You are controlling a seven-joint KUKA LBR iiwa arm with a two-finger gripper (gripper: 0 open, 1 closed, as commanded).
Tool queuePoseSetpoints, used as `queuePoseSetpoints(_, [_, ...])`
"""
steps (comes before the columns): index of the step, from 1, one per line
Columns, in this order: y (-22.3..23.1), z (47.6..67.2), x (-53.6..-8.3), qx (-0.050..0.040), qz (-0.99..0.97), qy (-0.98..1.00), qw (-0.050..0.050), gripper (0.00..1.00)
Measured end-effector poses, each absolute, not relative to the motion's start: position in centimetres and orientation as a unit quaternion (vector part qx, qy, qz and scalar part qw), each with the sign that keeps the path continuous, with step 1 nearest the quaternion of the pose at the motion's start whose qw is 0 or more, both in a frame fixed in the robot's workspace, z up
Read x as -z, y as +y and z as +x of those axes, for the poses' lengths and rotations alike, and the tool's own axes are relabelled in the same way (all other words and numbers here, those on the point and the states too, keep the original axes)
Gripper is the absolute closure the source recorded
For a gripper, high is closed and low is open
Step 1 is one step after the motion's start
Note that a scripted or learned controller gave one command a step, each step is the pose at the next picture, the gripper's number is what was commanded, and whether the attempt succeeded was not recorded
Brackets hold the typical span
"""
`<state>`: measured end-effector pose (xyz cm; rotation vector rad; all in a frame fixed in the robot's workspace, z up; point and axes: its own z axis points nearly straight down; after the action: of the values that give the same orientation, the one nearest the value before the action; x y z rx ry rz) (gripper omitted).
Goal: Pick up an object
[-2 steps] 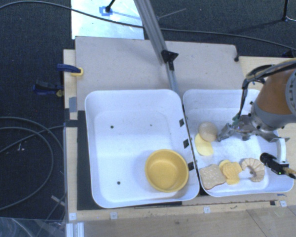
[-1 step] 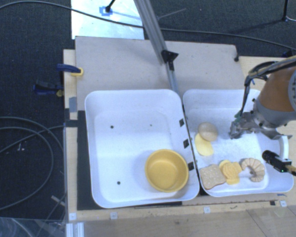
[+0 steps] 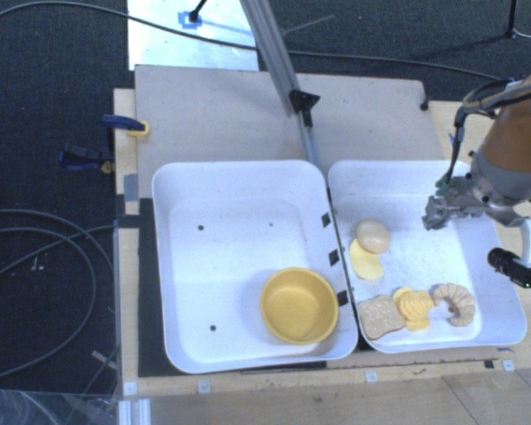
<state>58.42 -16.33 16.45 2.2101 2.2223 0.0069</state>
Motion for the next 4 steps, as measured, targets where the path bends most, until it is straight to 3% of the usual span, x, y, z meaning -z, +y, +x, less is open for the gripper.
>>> queuePoseSetpoints(1, [-16.3,58.6,-20.4,-0.0015,0.705,0.709,0.003,1.00])
queuePoseSetpoints(2, [-10.5,60.2,-20.2,-0.0018,0.703,0.711,0.001,1.00])
queuePoseSetpoints(4, [0.6,61.4,-21.3,-0.0016,0.703,0.711,0.000,1.00])
